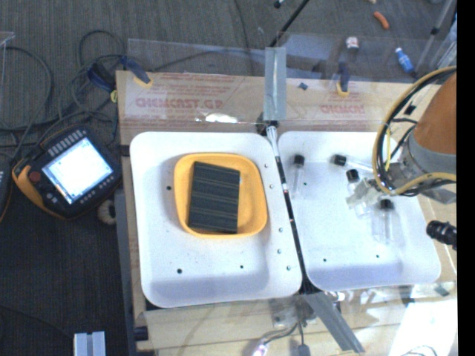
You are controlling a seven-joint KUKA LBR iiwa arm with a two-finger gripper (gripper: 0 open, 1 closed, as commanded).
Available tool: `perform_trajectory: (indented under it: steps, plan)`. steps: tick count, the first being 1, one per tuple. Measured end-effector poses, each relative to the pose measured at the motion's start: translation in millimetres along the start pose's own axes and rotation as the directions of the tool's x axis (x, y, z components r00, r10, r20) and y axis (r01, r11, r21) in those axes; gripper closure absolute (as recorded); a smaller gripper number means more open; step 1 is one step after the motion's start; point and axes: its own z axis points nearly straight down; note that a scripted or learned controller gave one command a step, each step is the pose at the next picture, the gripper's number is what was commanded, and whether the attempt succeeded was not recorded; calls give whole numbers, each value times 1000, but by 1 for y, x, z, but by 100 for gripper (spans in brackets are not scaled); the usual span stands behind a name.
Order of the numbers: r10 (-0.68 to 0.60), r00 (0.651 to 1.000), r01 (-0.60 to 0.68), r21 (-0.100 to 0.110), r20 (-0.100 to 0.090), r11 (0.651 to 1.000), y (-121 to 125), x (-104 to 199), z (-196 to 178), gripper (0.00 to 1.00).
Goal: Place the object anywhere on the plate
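Dark block (214, 197) on plate (255, 206), far from pincer (365, 193)

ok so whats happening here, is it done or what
A dark ribbed block already lies flat on the yellow plate in the left bin, so the placing looks done. The robot arm sits over the right bin, with its hand low above that bin's floor, well apart from the plate.
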Motion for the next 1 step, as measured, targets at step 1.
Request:
perform_trajectory:
  steps: [1]
  plan:
    - [0,1000,0,0,0,1000,0,0,0,0]
